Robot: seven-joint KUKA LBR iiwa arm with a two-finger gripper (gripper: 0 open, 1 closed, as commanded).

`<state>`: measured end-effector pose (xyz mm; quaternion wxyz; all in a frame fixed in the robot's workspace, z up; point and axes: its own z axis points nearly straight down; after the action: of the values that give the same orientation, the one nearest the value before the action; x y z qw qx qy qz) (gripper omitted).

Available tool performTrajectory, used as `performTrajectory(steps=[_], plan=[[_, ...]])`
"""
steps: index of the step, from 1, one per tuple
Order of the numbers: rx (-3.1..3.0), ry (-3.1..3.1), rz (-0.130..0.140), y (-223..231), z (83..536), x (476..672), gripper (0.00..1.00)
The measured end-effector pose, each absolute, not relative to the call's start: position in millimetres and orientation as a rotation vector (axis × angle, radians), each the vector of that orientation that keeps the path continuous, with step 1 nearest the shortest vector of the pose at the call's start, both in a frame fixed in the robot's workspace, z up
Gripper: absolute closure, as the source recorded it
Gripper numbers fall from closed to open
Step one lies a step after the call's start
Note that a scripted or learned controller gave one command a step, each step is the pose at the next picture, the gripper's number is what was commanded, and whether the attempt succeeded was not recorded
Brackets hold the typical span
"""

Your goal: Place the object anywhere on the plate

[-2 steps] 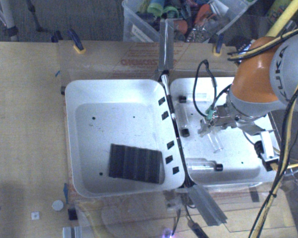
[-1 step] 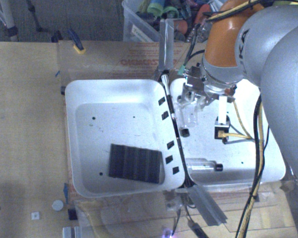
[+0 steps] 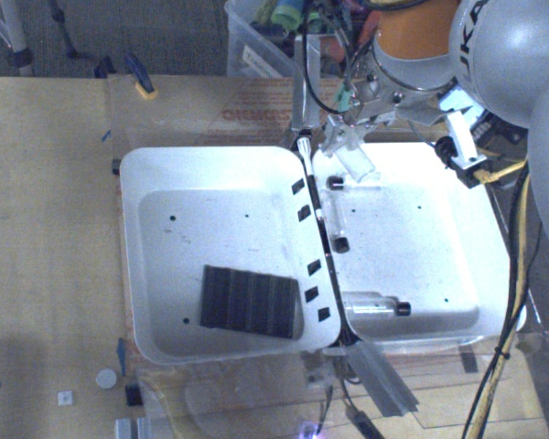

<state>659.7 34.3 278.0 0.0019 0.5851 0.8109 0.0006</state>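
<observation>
While the gripper (image 3: pixel 350 154) hangs over the far left corner of the right bin (image 3: pixel 439 199), grip state unreadable, the clear black-capped tube (image 3: pixel 373 306) lies well apart, along that bin's near edge. The dark ribbed plate (image 3: pixel 247 302) sits near the front edge of the left bin (image 3: pixel 156 199).

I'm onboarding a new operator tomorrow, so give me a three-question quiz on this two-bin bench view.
1. True or false: the dark ribbed plate lies in the left bin.
2. Multiple choice: where is the clear tube with a black cap? A) on the plate B) in the right bin, near its front edge C) on the bench outside both bins
3. Fill in: the gripper hangs over the ____ edge of the right bin, close to the divider between the bins.

Key
1. True.
2. B.
3. Far (back).
</observation>
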Motion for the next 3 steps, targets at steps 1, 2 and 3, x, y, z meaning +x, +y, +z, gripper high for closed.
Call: performTrajectory(steps=[1,2,3], plan=[[2.357,2.078,-0.003,128,263,648.6,1.00],[2.685,1.631,-0.001,142,435,666.3,1.00],[2.410,2.019,-0.006,226,288,606.1,1.00]])
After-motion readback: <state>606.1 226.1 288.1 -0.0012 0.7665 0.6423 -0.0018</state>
